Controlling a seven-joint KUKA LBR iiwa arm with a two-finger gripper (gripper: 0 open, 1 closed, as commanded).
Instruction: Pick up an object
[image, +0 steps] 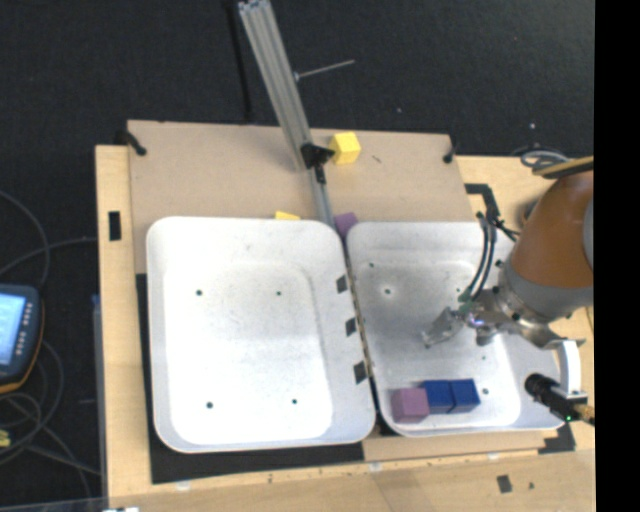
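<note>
Both bins are white and faintly speckled grey, the left bin (245, 330) and the right bin (400, 280) alike, and they rest on a tan tabletop (120, 330) against a black floor (60, 90). In the right bin's near part lie a pale purple block (409, 403) and a dark blue block (450, 395); a yellow block (346, 148) sits on the beige board (220, 170) at the far side. The arm (555, 245) shows an orange band above grey metal.
</note>
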